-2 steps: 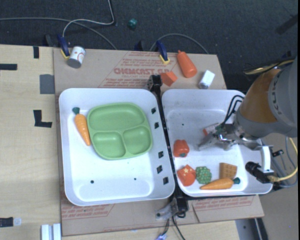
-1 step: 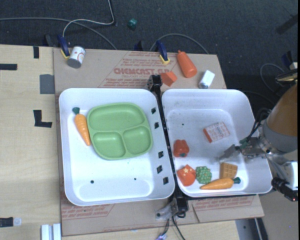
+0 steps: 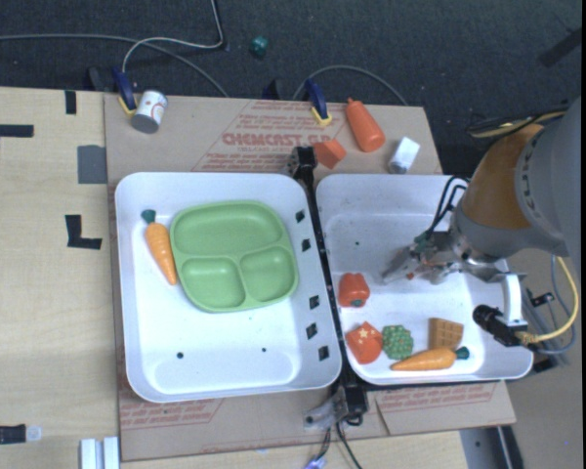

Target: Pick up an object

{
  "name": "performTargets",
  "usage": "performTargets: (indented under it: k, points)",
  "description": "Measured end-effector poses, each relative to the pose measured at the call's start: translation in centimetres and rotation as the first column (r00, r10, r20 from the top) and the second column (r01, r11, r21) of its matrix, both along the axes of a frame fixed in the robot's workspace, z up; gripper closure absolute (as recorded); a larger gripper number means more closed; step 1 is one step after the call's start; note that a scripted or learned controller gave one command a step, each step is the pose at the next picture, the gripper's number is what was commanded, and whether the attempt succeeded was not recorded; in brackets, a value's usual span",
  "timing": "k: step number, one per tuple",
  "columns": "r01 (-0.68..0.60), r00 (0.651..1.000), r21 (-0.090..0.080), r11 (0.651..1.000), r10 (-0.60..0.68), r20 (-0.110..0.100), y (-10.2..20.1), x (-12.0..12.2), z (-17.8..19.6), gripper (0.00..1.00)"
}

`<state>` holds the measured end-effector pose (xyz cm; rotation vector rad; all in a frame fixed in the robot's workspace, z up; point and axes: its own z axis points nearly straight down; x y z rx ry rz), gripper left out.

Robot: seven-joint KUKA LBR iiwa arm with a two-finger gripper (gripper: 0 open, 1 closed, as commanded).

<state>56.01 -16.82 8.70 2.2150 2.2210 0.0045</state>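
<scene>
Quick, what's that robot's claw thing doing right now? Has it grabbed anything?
Gripper: in the right bin, over bare floor, nothing seen in it; open or closed cannot be told.

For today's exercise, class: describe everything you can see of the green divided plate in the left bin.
The green divided plate is a pale green, rounded-square tray that looks like matte plastic. It has three compartments: one wide section across the top and two smaller ones below. It lies flat, slightly rotated, on the floor of the left bin, toward its upper middle. A toy carrot lies along its left edge, touching or nearly so.
</scene>
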Motion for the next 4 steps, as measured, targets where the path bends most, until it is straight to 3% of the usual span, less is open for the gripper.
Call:
performTargets:
  k: [1, 2, 3, 4]
  points:
    - [0.003, 1.0, 0.0, 1.0, -0.003, -0.007, -3.6, -6.5, 6.6, 0.0]
    - [0.001, 1.0, 0.0, 1.0, -0.001, -0.001, -0.6, 0.6, 0.0, 0.0]
    - [0.004, 1.0, -0.002, 1.0, -0.004, -0.003, -5.6, -7.1, 0.0, 0.0]
    - [0.0, 1.0, -0.001, 1.0, 0.0, 0.002, 0.2, -1.8, 0.0, 0.0]
